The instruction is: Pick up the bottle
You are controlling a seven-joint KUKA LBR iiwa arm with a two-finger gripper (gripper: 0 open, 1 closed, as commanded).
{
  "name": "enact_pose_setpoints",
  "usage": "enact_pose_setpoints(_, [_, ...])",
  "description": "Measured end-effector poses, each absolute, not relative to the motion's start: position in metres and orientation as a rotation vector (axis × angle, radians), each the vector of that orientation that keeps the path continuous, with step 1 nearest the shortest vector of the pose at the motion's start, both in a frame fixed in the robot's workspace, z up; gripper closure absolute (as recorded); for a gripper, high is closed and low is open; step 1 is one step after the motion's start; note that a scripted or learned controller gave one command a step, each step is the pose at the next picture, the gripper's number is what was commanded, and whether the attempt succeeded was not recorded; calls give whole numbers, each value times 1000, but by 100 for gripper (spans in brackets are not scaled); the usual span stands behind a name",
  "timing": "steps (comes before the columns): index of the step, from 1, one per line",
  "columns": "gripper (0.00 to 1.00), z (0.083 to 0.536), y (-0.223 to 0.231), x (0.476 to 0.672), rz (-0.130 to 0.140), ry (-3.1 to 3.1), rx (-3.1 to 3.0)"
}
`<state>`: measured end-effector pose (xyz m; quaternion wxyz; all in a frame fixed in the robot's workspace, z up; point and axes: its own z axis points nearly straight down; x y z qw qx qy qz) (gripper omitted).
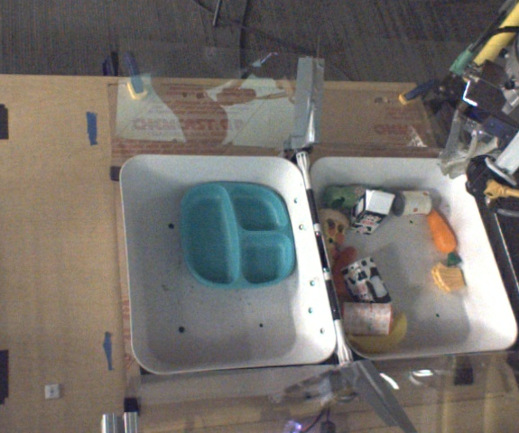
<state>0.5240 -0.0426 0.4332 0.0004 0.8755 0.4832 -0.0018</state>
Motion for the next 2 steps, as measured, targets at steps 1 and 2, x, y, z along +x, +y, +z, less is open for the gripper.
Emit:
enact_pose_setpoints(1, [100,403,-19,481,-11,1644,2680])
enact_pose_setpoints(2, [100,388,13,481,-10,1778,2594])
